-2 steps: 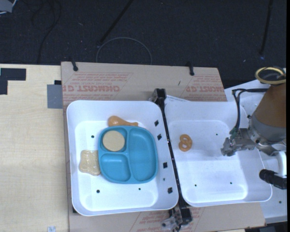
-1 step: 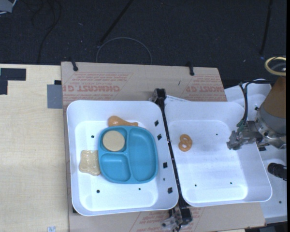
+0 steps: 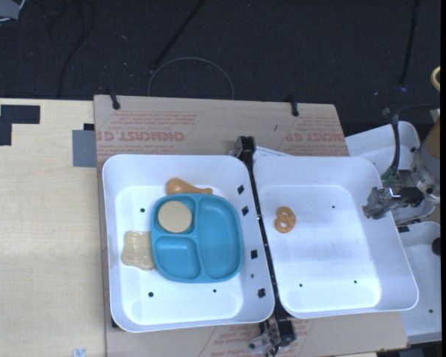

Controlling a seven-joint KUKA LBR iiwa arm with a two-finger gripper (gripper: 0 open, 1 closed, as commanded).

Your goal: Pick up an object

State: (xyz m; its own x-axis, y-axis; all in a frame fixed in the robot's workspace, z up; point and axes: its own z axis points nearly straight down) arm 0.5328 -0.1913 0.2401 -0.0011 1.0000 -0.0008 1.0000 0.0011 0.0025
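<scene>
I've got the gripper (image 3: 377, 201) at the right edge of the frame, sitting over the right rim of the right bin (image 3: 360, 288); can't tell from here how it's set, and I see nothing in it; the pretzel (image 3: 285, 219) lies alone on the right bin's floor, left of centre, well apart from the gripper; left bin (image 3: 126, 296) holds a blue divided plate (image 3: 208, 248) at centre with a round tan cookie (image 3: 174, 216) in its upper-left compartment; a pale bread slice (image 3: 137, 250) lies on the bin floor touching the plate's left edge; an orange-tan piece (image 3: 184, 187) pokes out just above the plate's top edge; both bins sit on a cardboard sheet (image 3: 208, 129) on the tabletop (image 3: 37, 229).
</scene>
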